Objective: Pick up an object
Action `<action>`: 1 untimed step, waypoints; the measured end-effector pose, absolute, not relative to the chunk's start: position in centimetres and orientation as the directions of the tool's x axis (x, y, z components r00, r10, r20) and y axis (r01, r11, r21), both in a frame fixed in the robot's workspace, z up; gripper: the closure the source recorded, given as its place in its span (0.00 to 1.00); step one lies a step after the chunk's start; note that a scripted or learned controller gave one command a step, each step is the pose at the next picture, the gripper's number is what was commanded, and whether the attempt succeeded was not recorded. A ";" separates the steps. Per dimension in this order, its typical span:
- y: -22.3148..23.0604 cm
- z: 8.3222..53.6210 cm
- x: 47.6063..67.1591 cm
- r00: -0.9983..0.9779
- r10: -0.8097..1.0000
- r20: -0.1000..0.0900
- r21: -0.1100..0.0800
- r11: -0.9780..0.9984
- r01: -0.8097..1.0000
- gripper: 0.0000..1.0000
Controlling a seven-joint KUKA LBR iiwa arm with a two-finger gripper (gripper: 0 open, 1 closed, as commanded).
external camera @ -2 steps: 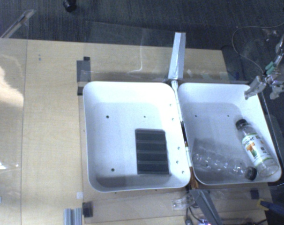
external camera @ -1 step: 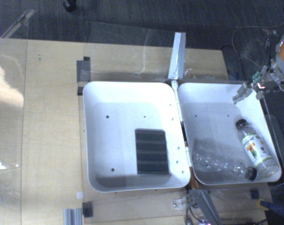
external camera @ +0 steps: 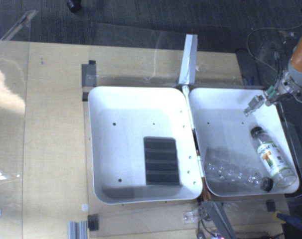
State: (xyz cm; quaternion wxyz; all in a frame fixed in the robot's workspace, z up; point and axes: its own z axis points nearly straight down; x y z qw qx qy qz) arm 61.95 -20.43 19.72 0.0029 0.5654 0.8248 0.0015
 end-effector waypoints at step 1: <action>-20.5 20.0 59.6 -0.570 0.822 -0.005 0.005 0.570 0.822 0.00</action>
